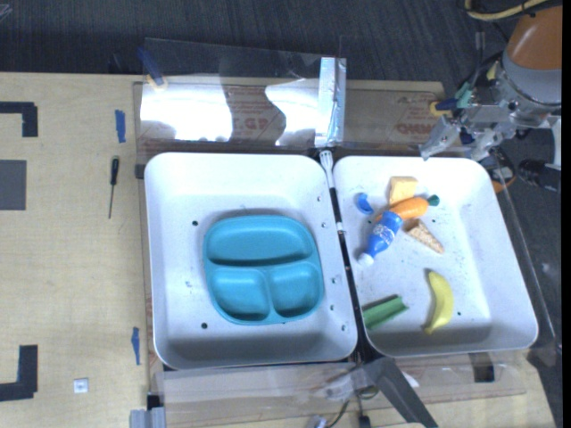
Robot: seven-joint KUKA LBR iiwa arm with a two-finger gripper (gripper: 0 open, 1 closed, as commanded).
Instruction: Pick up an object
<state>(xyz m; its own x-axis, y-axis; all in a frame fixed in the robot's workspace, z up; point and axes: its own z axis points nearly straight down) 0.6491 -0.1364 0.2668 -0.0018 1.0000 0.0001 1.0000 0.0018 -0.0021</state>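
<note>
The right bin point(508, 266) holds several small items. A yellow block point(402, 187) sits near its back, touching an orange carrot point(411, 207). A blue bottle point(383, 235) lies slanted beside them, with a small blue piece point(363, 203) to its upper left and a tan cone point(426, 237) to its right. A banana point(438, 301) and a green stick point(384, 310) lie near the front. My gripper point(449, 132) hangs above the bin's back right corner, apart from all the items, with nothing visibly in it.
The left bin point(169, 239) carries a blue divided plate point(263, 266). A clear plastic sheet point(241, 105) stands behind the bins. The grey arm with its orange band point(535, 38) comes in at the top right. A screwdriver point(113, 181) lies on the bench at the left.
</note>
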